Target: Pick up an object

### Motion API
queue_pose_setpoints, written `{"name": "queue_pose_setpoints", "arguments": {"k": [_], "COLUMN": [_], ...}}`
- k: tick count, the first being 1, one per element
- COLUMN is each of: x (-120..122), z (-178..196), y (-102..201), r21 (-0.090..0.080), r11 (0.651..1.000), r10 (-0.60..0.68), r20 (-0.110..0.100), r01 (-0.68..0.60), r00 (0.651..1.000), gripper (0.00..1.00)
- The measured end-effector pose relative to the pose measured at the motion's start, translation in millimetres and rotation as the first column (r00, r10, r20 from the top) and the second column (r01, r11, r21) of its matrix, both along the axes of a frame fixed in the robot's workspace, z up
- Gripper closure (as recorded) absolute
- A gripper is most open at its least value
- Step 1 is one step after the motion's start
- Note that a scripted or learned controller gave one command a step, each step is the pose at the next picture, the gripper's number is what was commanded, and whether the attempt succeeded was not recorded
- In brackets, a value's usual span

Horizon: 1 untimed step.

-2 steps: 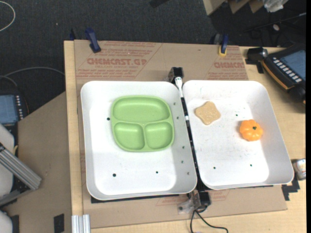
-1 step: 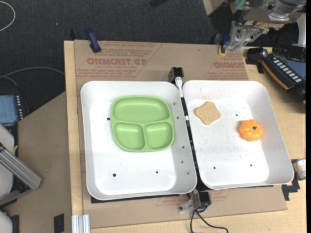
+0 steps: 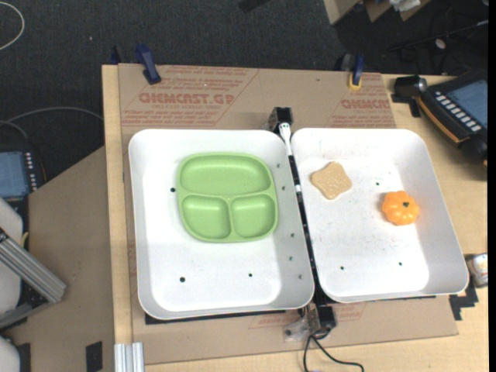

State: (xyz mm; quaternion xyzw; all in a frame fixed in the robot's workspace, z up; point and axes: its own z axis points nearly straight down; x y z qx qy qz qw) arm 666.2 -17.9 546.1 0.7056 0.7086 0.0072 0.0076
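Pumpkin (image 3: 400, 208), small and orange, lies in the right bin (image 3: 434, 273), toward its right side, apart from the bin wall. Cracker (image 3: 331, 180), a tan, roughly square piece, lies in the same bin toward the upper left, well apart from the pumpkin. Green tray (image 3: 228, 197), with one long compartment above and two smaller ones below, rests flat in the upper middle of the left bin (image 3: 209, 289). Both white bins sit side by side, edges touching along the middle, on a brown cardboard sheet (image 3: 194, 95) printed with red lettering, which covers my worktop (image 3: 108, 231). Two clamps, a blue one (image 3: 147, 63) and a yellow-and-blue one (image 3: 356, 70), grip the cardboard's far edge. As for my claw, I cannot tell how far open it is or whether it has hold of anything.
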Motion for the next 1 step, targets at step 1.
{"name": "queue_pose_setpoints", "arguments": {"k": [1], "x": [-4.7], "z": [-127.2], "y": [18.9], "r21": [0.001], "r11": [1.000], "r10": [-0.003], "r20": [-0.033], "r01": [0.003], "r00": [0.999], "gripper": [1.00]}}
